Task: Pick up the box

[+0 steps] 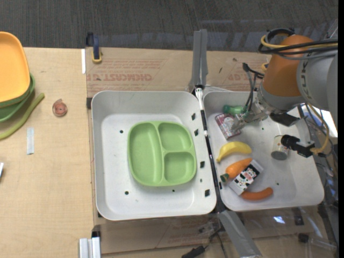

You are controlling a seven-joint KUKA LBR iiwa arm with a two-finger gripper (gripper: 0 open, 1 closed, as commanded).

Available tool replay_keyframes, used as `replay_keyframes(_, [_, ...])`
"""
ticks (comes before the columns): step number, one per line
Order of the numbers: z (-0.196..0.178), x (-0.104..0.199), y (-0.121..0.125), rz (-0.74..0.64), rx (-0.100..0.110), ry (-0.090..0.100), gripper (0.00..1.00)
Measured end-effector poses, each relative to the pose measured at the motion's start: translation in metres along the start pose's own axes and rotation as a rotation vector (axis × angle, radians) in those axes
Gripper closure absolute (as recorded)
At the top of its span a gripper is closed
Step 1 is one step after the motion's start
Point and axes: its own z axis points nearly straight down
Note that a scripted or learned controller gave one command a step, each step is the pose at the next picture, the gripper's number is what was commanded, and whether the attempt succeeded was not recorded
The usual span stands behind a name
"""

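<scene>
Camera view: both bins are seen from above at a slant, with the grey arm with an orange band (pixel 293 69) reaching in from 3 o'clock
Box: a small white-and-black printed carton box (pixel 246 178) is judged to be the task's thing; it lies flat in the right white bin (pixel 301 187), toward 7 o'clock of that bin's floor
Neighbours: an orange carrot-shaped piece (pixel 238 167) touches the box at its 11 o'clock side, a second orange piece (pixel 257 194) lies just beside it at 5 o'clock, and a yellow banana (pixel 233 149) sits near at 12 o'clock
Handling: the box is judged light and fairly stiff, though thin walls could dent; a hold across its two long sides is advised, where a smooth printed face might slip
Gripper: the gripper (pixel 250 113) is placed at 11 o'clock in the right bin, over a clear packet (pixel 228 124) and beside a green item (pixel 235 109), well apart from the box; whether it is released or clenched cannot be told
Left bin: the left white bin (pixel 105 160) holds a green three-compartment plastic tray (pixel 162 153), each compartment bare
</scene>
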Motion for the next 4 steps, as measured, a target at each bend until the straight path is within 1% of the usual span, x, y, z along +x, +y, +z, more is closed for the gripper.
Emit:
replay_keyframes(1, [-0.089,0.048,-0.032,0.158,0.017,0.005,1.00])
replay_keyframes(2, [-0.094,0.046,-0.032,0.160,0.022,0.005,1.00])
replay_keyframes(3, [-0.089,0.075,-0.019,0.093,0.019,0.006,1.00])
replay_keyframes(4, [-0.093,0.073,-0.019,0.096,0.024,0.006,1.00])
